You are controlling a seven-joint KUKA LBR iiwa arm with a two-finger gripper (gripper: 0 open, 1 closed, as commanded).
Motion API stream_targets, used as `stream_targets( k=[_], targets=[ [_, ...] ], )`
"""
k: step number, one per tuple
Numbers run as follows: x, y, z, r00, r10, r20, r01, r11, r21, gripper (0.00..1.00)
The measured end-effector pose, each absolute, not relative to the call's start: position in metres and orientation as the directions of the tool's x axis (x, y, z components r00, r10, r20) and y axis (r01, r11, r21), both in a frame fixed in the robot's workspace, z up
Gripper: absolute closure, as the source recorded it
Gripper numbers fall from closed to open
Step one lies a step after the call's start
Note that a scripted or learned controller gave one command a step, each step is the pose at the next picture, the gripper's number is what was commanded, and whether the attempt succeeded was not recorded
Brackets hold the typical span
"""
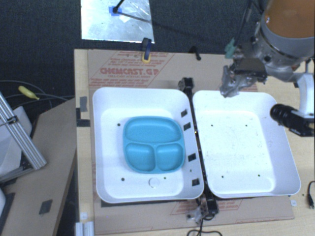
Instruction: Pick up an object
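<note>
On the bench, my gripper (pixel 230 88) hangs over the right bin's (pixel 246 146) far edge, fingers unclear; next I reach left for the blue plate (pixel 152 144)

A light blue plate (pixel 151 144) lies in a white bin (pixel 106 107).

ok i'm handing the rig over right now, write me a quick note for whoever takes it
Tool: above the far rim of the right white bin, nothing visibly between its fingers; open or shut can't be told from this view.
Things: the light blue three-compartment plastic plate lies flat in the middle of the left white bin. A small clear disc-like item sits just in front of it, too faint to identify.
Done: nothing picked yet.
Left: move over the left bin, come down on the plate, grasp and lift it.
</note>
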State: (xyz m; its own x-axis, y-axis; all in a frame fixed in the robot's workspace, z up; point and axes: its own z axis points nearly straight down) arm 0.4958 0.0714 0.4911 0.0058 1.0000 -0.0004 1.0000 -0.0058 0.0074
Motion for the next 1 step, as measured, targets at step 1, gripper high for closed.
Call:
stream_targets(
  k=[1],
  targets=[
    [0.4861, 0.0661, 0.4342, 0.0, 1.0, -0.001, 1.0, 0.0, -0.002, 1.0]
  ],
)
